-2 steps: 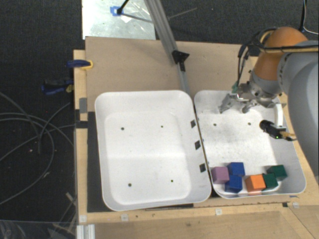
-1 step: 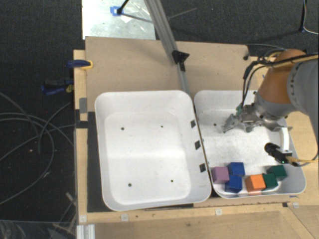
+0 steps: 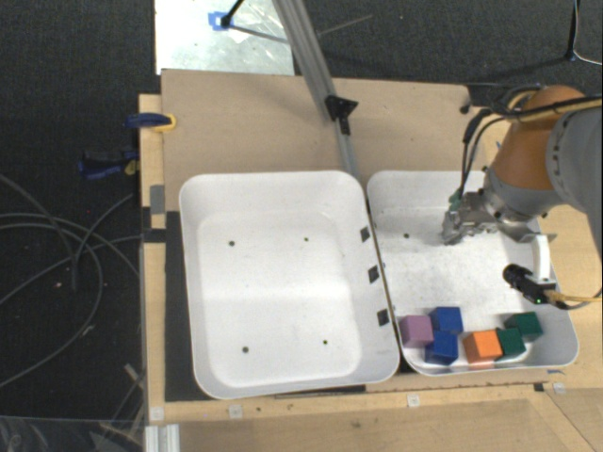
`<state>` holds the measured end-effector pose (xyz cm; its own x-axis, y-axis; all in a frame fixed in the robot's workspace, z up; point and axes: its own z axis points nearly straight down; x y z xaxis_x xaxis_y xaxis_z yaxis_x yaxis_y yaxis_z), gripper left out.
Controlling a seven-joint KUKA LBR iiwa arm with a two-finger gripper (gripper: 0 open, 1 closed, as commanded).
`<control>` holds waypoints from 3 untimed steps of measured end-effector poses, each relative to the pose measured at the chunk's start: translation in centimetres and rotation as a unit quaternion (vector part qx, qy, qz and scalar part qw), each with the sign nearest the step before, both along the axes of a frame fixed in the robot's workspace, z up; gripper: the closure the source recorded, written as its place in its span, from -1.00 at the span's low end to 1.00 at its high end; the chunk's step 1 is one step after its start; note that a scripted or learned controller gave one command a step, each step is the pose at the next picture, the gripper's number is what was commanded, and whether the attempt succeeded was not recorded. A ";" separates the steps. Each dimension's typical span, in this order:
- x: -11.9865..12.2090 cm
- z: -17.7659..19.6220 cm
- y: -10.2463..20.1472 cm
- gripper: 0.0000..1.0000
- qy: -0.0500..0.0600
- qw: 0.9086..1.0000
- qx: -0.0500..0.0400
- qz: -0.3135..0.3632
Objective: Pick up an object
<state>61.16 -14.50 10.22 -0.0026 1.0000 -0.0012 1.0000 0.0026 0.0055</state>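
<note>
A: Blocks (image 3: 462,335) sit clustered well below the claw (image 3: 459,226), same bin's (image 3: 415,205) near edge.
B: Approach step. Claw state: can't tell. Next: travel down-frame, centre over one block.

Two white bins (image 3: 283,191) on a tan bench (image 3: 245,125), a purple block (image 3: 416,329), two blue blocks (image 3: 445,332), an orange block (image 3: 485,345), two green blocks (image 3: 518,331), a grey arm (image 3: 575,163) banded in orange, dark carpet (image 3: 66,64) beyond.

Blocks (image 3: 462,335) cluster in the right bin's (image 3: 415,205) near corner.
</note>
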 end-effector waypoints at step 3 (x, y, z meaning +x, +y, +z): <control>0.8 -1.1 5.7 -1.00 -0.001 1.000 0.002 0.006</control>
